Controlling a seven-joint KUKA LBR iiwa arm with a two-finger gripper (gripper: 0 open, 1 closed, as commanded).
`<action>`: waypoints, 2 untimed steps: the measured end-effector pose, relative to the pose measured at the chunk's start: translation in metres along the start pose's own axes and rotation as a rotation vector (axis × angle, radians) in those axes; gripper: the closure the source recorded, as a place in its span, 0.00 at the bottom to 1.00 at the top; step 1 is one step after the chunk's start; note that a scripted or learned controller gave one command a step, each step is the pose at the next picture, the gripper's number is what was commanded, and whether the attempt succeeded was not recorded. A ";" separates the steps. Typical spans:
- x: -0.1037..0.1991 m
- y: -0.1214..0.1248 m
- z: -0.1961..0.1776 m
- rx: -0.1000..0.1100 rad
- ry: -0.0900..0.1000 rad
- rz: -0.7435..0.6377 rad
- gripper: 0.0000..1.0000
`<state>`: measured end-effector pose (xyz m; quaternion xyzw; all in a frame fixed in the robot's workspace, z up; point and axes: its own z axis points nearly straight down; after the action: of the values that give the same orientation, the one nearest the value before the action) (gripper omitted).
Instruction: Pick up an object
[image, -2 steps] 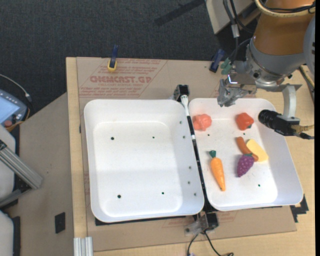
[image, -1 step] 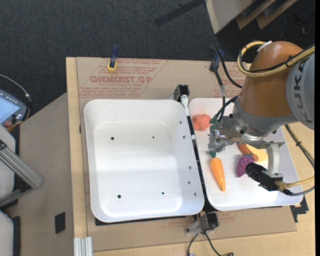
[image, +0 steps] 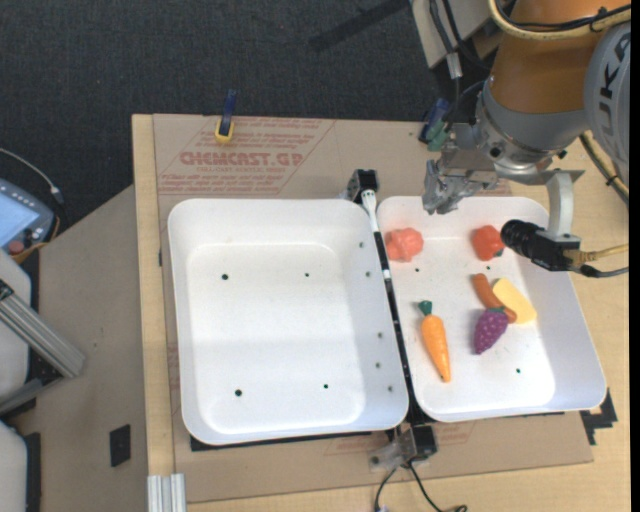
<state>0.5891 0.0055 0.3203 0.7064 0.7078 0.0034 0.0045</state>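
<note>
Camera view: both bins side by side on a brown board, seen from above at a slant.
Arm: grey with an orange band, reaching in from the right, wrist above the far edge of the right bin (image: 560, 385).
Gripper (image: 440, 203): pointing down over the right bin's far-left corner – nothing between its fingers; whether the jaws are wide or narrow cannot be told.
Pink piece (image: 404, 244): just below the gripper, near the divide.
Red piece (image: 487, 242): to its right.
Carrot (image: 435, 343): orange with a green top, lying lengthwise near the middle.
Grapes (image: 489, 329): purple, right of the carrot.
Yellow piece (image: 514, 300): touching a brown-orange sausage shape (image: 486, 290) – both just above the grapes.
Left bin (image: 190, 300): white, with small dark dots on its floor.
</note>
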 end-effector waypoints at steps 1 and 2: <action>0.011 -0.050 0.091 0.020 0.002 0.003 1.00; 0.000 -0.013 0.036 0.003 0.000 0.001 1.00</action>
<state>0.5766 0.0050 0.2843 0.7069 0.7073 0.0026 0.0033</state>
